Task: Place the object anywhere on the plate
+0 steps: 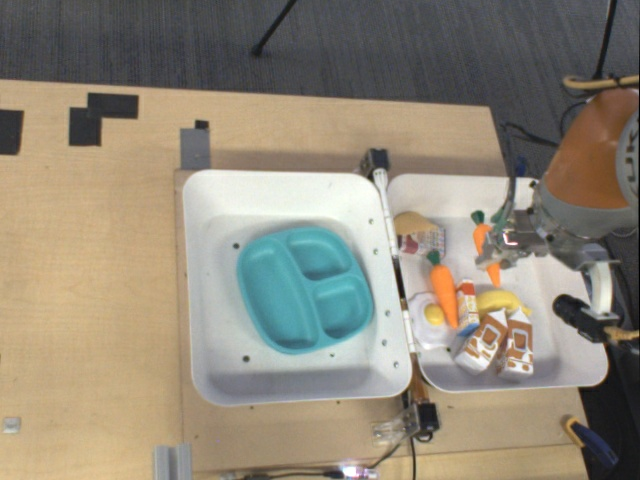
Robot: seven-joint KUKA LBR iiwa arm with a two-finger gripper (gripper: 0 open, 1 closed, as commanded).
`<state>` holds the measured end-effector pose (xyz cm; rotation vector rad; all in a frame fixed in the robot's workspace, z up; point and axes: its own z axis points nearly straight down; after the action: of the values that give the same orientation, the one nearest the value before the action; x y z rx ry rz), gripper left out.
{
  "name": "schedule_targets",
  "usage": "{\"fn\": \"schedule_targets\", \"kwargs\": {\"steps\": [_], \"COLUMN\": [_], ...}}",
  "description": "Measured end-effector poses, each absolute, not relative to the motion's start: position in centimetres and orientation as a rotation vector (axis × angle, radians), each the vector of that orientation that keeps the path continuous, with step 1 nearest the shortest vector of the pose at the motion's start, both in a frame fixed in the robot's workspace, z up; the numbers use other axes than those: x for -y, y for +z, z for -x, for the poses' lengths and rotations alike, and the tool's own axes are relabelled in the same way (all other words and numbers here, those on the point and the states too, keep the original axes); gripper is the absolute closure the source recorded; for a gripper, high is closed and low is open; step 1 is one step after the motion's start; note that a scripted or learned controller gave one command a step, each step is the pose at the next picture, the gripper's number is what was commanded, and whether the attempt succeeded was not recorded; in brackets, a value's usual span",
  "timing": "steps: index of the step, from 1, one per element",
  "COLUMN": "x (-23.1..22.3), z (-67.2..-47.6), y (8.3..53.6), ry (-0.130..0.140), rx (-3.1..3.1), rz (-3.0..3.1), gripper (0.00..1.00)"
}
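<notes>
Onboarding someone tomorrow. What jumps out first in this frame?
The teal plate, divided into compartments, sits alone in the left bin. The right bin holds a clutter of small items: a carrot, a banana and brown-and-white cartons. The arm's orange band stands out at the right edge, with the tool over the right bin's far side.

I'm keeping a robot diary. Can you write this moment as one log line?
stage: picking | gripper: over right bin, by small carrot | grasp: unclear | plate: left bin, nothing on it
</notes>
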<state>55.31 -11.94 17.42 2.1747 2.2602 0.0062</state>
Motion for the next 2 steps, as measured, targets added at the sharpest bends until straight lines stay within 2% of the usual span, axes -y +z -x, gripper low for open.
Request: {"fn": "schedule_targets", "kwargs": {"steps": [1, 2], "x": [3.2, -3.3], "z": [-55.8, -57.4], "y": [21.0, 19.6], "ry": [0.011, 0.006], "rx": [-2.195, -2.005], "rz": [-2.244, -2.42], "gripper": [1.0, 1.0]}}
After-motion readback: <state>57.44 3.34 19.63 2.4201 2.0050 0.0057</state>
